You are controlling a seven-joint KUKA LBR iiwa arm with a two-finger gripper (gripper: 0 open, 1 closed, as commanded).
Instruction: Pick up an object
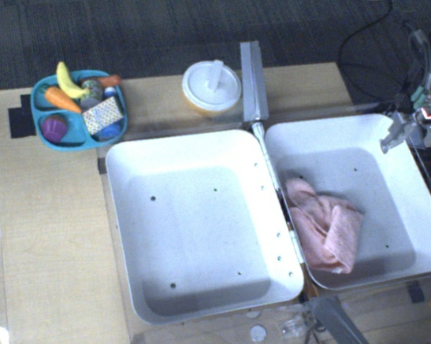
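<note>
Two shallow white bins lying side by side on the wooden bench (pixel 44 255), taking up most of the view. Starting far left: sitting on the bench beyond the left bin's (pixel 199 225) far left corner, a blue sectioned tray (pixel 46 142) carrying toy food, with a yellow banana (pixel 69 82), an orange carrot (pixel 61 100), a purple piece (pixel 55 128) and a speckled block (pixel 104 113) among it. Standing further right along the far edge, just beside a grey upright bar (pixel 251 83), a white lidded cup (pixel 211 86) with a yellow rim. Running between the bins, a narrow metal divider (pixel 280 198). Lying in the right bin (pixel 375 176), bunched up against its left wall and reaching toward the near side, a crumpled pink cloth (pixel 327 227), touching nothing but the bin. Hovering at the far right over the right bin's far right corner, well apart from the cloth, the gripper (pixel 395 138), grey and small, with cables trailing behind it. Holding nothing visible between the fingers; cannot tell whether spread wide or closed narrow at this size.
</note>
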